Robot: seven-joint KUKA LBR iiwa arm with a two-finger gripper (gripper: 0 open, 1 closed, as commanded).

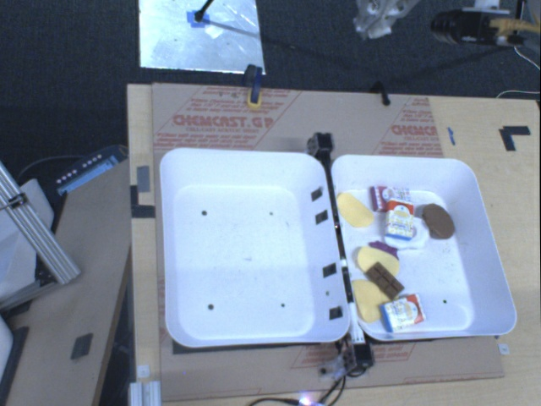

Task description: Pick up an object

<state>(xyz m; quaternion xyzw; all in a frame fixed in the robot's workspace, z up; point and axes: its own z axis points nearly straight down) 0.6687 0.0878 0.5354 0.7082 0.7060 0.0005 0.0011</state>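
The right bin holds several small items along its left half: a yellow chip, a red and white packet, a blue and white packet, a round brown cookie, a second yellow chip with a brown chocolate bar across it, a third yellow piece and another packet. My gripper hangs high at the top of the view, well behind the bins, with nothing seen between its fingers.
The left bin lies beside the right one, joined by a black hinge strip. Both rest on a cardboard sheet. A shiny metal plate lies on the dark floor behind. A metal rail stands at the left.
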